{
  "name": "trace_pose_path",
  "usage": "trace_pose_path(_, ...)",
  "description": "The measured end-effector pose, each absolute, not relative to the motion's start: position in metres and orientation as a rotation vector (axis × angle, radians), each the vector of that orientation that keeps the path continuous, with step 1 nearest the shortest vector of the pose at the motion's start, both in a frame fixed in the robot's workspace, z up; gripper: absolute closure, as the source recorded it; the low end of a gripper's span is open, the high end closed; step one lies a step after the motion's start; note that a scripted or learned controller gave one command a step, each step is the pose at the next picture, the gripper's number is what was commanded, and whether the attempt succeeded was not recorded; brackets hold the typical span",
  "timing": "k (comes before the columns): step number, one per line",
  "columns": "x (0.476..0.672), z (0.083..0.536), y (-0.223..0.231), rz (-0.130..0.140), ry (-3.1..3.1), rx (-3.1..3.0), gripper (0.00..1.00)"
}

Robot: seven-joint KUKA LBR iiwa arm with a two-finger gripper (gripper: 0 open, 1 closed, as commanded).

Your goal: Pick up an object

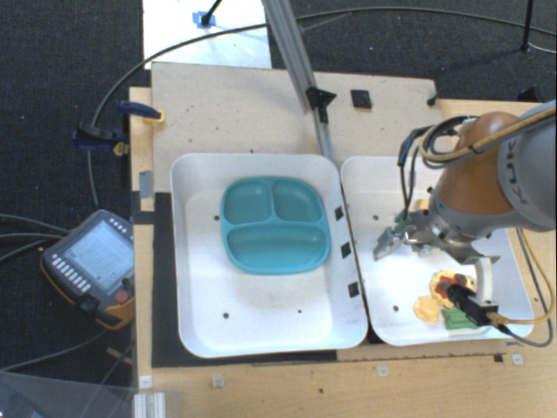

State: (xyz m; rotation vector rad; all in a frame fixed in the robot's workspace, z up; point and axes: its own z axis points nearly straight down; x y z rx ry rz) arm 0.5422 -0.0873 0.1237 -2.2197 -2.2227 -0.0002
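Where bench (261, 111) ends, dark carpet (61, 42), cables.

Overhead camera slants down on both bins (261, 342)

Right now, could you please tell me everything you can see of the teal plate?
The plate is teal, looks like smooth plastic, and is a rounded rectangle with a raised rim. Ridges divide it into three compartments: two smaller ones along the far side and one long one along the near side. Nothing lies in any of them. It rests flat, right side up, in the left bin, toward that bin's far half, turned slightly askew. Only the bin floor touches it; the gripper is apart from it, over the right bin.
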Motion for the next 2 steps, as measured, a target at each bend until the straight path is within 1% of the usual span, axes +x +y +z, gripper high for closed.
trace_pose_path(1, 0.543, 0.136, -0.088, -0.003, -2.224, -2.221, 1.0)
trace_pose_path(2, 0.536, 0.194, -0.083, -0.006, -2.23, -2.219, 1.0)
